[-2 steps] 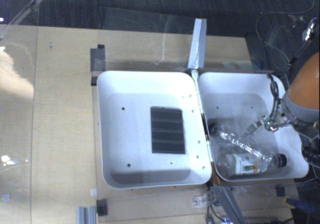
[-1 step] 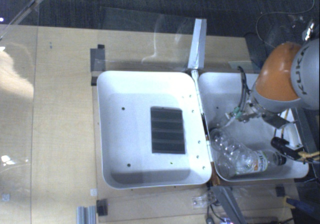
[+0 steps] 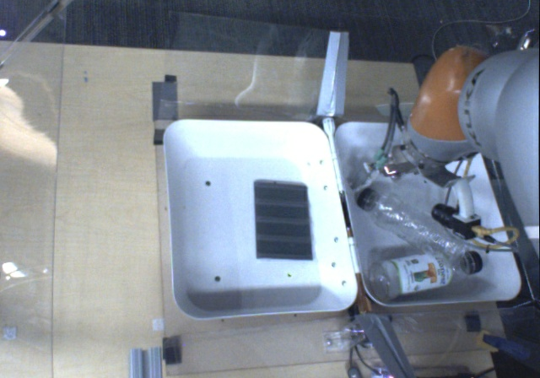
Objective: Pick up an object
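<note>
Claw [image 3: 390, 167] low in right bin's [image 3: 506, 288] far-left corner; grip state: cannot tell. Clear bottle [image 3: 403, 223] lies diagonally mid-bin, labelled bottle [image 3: 413, 275] at near edge. You should centre across one bottle before closing.

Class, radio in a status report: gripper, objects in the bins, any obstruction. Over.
Gripper low in right white bin. Clear plastic bottles beneath, ungrasped. Dark ribbed rectangular pad alone in left white bin.

Bright, even light is falling from above, washing the white bins [image 3: 245, 148] nearly featureless. A soft shadow is pooling along the left bin's near wall. Pale glare is spreading over the surface [image 3: 84, 199] at far left, on a clear sheet. The whole frame is looking slightly soft and grainy.
</note>
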### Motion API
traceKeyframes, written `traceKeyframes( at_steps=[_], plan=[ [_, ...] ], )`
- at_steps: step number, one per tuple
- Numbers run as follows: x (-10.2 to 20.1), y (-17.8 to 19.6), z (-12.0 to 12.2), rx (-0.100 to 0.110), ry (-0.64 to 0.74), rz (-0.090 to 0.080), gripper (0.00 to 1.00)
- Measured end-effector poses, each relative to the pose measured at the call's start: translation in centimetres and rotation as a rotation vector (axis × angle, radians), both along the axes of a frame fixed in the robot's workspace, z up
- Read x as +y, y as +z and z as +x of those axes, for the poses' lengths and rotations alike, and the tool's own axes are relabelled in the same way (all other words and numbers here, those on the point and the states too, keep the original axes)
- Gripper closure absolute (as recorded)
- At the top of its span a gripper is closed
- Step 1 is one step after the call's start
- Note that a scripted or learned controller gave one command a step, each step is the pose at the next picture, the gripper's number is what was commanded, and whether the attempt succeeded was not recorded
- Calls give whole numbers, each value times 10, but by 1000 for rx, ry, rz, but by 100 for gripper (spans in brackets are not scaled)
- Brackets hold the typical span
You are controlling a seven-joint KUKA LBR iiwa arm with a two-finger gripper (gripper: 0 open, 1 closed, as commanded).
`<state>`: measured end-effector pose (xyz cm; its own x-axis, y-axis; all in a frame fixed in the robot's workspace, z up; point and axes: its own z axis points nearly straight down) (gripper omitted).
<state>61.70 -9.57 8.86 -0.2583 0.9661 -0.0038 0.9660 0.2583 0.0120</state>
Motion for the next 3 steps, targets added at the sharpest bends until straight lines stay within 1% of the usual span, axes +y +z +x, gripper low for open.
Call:
traceKeyframes(
  at_steps=[1, 2, 3],
  plan=[
    [1, 1, -31, 0, 45, 0, 0],
    [4, 1, -39, -4, 275, -4, 0],
    [5, 14, -37, -11, 275, -3, 100]
  ],
)
